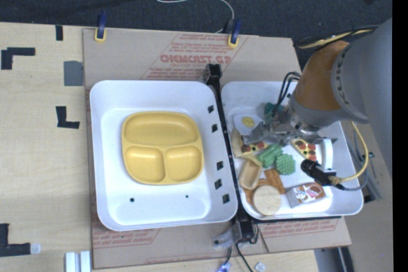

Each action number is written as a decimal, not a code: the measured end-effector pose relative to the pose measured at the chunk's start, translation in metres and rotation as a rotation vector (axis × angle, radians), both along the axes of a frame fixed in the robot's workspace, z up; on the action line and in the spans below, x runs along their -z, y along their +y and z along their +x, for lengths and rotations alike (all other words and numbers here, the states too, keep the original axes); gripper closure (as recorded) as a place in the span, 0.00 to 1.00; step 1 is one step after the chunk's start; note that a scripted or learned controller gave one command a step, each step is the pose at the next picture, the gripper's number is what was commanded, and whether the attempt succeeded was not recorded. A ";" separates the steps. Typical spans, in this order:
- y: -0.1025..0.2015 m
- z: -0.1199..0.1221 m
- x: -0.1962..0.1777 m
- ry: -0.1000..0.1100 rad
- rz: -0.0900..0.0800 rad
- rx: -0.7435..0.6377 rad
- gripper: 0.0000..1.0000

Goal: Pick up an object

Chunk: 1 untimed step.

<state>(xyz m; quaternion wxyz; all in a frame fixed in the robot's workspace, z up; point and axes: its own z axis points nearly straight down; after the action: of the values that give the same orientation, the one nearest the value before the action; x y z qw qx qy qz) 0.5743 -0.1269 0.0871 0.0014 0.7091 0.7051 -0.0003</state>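
Observation:
The right bin [245, 95] holds a heap of toy food: a green leafy piece [276, 158], a fried egg [245, 121], a round cracker [267, 201], a bread slice [248, 173], a pizza slice [308, 150] and a small grey packet [305, 193]. My gripper [270, 129] reaches down into this bin from the right, its tip among the items just above the green piece. The grey and orange arm [325, 86] covers the bin's upper right part.
The left bin [105, 111] holds a yellow divided plate [162, 146]. A black divider with clips [220, 143] runs between the bins. Both bins sit on a cardboard sheet [185, 57] clamped at the back. A white cable [191, 0] lies behind.

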 end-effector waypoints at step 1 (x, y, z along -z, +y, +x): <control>0.007 0.093 0.003 0.018 -0.001 -0.006 0.00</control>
<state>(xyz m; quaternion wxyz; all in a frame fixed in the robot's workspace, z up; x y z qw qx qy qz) 0.6674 -0.1198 0.0840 -0.0049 0.7069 0.7073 -0.0070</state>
